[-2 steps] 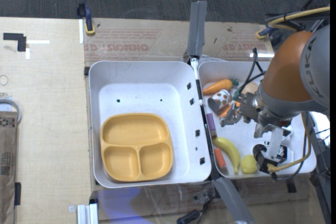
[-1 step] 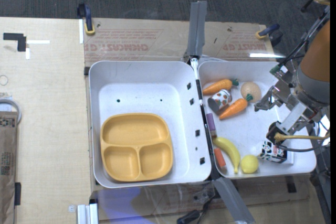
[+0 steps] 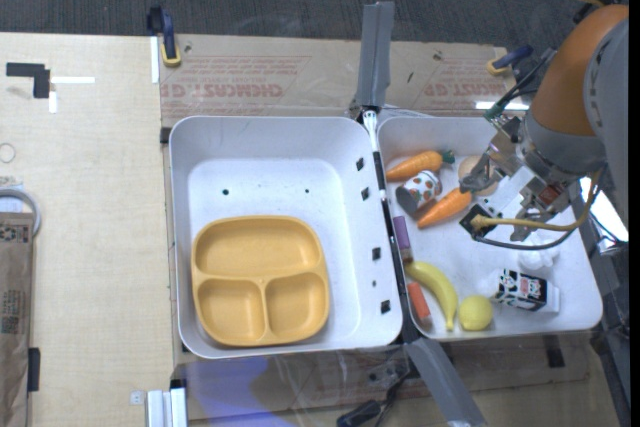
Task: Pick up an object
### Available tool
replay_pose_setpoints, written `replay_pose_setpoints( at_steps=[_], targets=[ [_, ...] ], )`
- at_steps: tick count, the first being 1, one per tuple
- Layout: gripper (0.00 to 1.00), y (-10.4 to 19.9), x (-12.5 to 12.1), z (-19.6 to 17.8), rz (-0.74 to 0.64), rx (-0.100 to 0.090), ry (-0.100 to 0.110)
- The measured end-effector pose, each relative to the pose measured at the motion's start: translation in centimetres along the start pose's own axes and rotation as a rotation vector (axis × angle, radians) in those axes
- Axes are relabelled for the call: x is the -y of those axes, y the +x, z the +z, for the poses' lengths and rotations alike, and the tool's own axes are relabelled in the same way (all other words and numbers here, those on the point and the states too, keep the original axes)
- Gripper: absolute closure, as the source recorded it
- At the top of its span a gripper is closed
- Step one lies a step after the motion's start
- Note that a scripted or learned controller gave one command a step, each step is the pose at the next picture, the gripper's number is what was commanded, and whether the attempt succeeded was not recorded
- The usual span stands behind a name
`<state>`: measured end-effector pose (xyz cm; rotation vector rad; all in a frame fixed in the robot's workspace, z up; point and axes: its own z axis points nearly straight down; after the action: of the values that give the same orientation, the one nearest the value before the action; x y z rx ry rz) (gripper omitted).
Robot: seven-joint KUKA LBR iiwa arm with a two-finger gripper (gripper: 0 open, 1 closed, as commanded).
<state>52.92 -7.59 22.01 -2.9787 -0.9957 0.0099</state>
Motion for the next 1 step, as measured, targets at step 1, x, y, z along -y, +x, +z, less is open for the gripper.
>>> replay_pose_setpoints(
  at_steps=[1],
  targets=[
    [0.00, -4.59, -4.83, 5.86, -0.179, -0.001, 0.002]
  ],
)
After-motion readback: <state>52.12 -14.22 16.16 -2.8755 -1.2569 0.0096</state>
